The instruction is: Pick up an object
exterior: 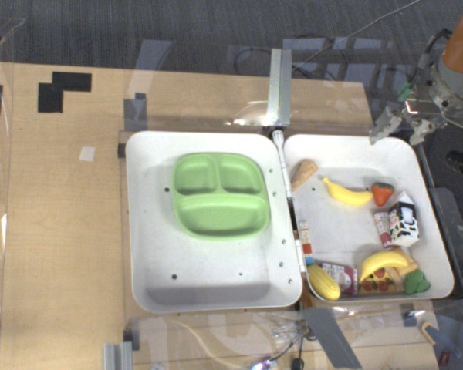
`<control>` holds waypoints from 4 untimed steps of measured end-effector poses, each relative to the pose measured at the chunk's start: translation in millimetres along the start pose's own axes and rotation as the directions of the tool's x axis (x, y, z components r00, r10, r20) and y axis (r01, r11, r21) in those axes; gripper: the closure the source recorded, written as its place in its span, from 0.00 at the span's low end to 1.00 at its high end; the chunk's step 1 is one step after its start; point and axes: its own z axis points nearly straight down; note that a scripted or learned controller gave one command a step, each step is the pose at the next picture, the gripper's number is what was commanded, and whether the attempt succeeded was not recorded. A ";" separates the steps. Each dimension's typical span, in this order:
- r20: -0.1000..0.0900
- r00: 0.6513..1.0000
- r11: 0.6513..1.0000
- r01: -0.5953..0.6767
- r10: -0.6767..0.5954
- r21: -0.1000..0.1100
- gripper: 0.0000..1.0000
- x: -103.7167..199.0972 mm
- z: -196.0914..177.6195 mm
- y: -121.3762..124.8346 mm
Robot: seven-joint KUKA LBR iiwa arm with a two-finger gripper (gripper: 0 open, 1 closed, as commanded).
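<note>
Spread apart and holding nothing, the jaws of the gripper (399,122) hang just over the far edge of the right bin (347,160), near its far right corner, with no item between or touching the fingers.

By that showing, the pick has hardly begun: nothing is lifted, and the whole grasp is left to do, from choosing an item to descending, closing and raising it.

Going by size, the left bin (147,206) carries a green divided plate (219,194) at its middle. The right bin holds all the candidates. A banana (346,193) lies near the middle, toward the far side, and a second banana (385,264) sits by the near right corner. A black-and-white carton (405,223) rests along the right edge, with a small packet (383,227) just beside it. A yellow corn cob (322,281) lies along the near edge, a printed packet (344,275) touching it. A tan bread roll (303,173) is at the far left, close to the divider. An orange-red piece (382,194) touches the first banana's tip, and a small green piece (417,282) sits in the near right corner.
</note>
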 end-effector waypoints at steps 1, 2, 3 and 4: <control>0.002 0.988 0.988 -0.158 0.158 -0.002 0.00 -17.8 -65.2 21.8; 0.000 0.974 0.974 -0.228 0.228 0.002 0.00 37.3 33.4 13.6; 0.001 0.938 0.938 -0.346 0.346 0.006 0.00 49.8 123.5 -8.3; -0.001 0.956 0.956 -0.295 0.295 -0.007 0.00 24.9 164.7 -67.2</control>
